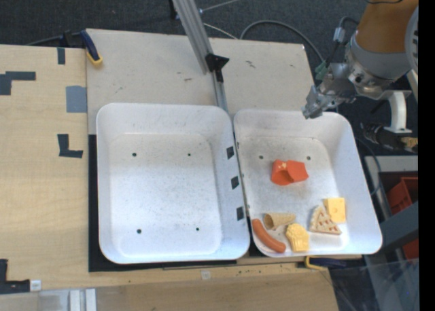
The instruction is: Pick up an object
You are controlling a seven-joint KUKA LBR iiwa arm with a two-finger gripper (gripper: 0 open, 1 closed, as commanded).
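Camera view from above the bench: a grey arm with an orange band reaches in from the upper right of the frame, its gripper [315,108] poised over the far rim of the right bin [360,187]. Whether the gripper is clenched or released cannot be told at this angle, and nothing can be seen in it.

Every candidate for pickup lies in the right bin. An orange cup [289,172] sits on its side near the bin's middle, apart from the rest. Along the near edge, at the lower right of the frame, a cluster gathers: a red sausage [269,235] at the left end, a tan cone [279,221] just beside it, a yellow corn piece [298,237] next along, a pizza slice [325,222] and a yellow cheese block [335,209] touching or nearly touching it. The left bin [102,167] fills the middle of the frame beside its neighbour.

By the look of things, the task is at its start. All the objects rest on the bin floor, none lifted, and the gripper is well apart from each of them, nearest the cup. Left to do, as far as can be judged: choose a target, move in over the bin, descend, close on the object and raise it. The lone cup seems the least crowded choice.
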